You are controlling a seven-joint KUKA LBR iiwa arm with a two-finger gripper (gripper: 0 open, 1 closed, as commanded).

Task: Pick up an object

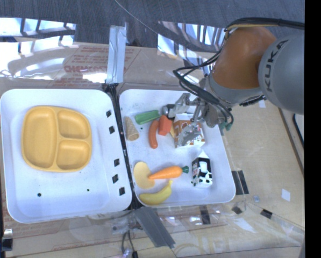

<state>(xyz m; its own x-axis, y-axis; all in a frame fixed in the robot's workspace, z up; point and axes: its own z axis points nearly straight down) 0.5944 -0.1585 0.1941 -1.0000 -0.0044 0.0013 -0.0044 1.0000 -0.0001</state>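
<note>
The gripper (pixel 190 123) hangs over an orange-and-white carton (pixel 188 134) just below its fingers, whose spread I cannot tell; it should descend centred and square.

I see my arm (pixel 268 63) reaching in from the right, orange band above the wrist, bent down over the right bin's far right corner (pixel 216 93), the gripper (pixel 190 114) low inside it.

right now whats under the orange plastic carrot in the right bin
The orange plastic carrot lies across a pale yellow slice and just above a yellow toy banana. Whatever part of the slice sits beneath the carrot is covered.
</note>
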